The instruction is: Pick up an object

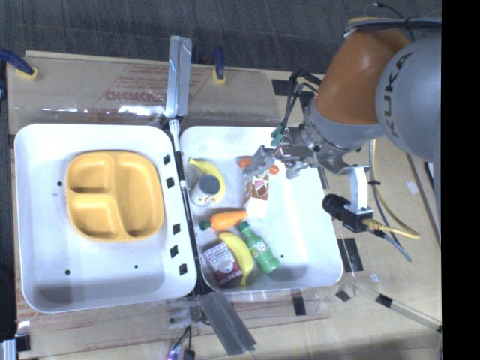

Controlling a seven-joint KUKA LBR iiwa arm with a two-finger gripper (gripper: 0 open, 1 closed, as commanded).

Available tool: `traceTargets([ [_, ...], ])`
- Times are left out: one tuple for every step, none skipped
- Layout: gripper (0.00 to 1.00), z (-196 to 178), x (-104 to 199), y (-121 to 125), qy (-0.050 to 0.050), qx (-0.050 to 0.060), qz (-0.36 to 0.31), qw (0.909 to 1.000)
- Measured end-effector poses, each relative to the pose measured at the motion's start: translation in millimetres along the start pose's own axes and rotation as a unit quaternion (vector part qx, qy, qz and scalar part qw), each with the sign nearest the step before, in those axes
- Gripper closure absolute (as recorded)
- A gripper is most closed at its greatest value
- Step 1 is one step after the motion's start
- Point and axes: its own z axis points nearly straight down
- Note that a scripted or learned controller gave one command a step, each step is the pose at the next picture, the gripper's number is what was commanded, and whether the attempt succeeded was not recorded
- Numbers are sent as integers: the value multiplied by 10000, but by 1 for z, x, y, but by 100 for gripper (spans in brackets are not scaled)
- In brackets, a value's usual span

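Note:
My gripper hangs over the upper middle of the right bin, open, with nothing between its fingers. Just below it lies a small brown and white carton. A small orange piece sits by the left finger. Lower in the bin are an orange carrot, a yellow banana, a green bottle and a dark red packet. A yellow piece and a small grey-capped jar rest against the bin's left wall.
The left bin holds a yellow divided plate. A metal divider rises between the bins at the back. The arm's orange band looms over the right bin's far right corner. Cables trail on the bench to the right.

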Motion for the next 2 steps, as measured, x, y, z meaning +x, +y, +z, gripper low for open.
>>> traceTargets([
  [0, 123, 6, -72, 7, 5, 113, 9999],
  [0, 167, 13, -66, -9, -78, -150, 9999],
])
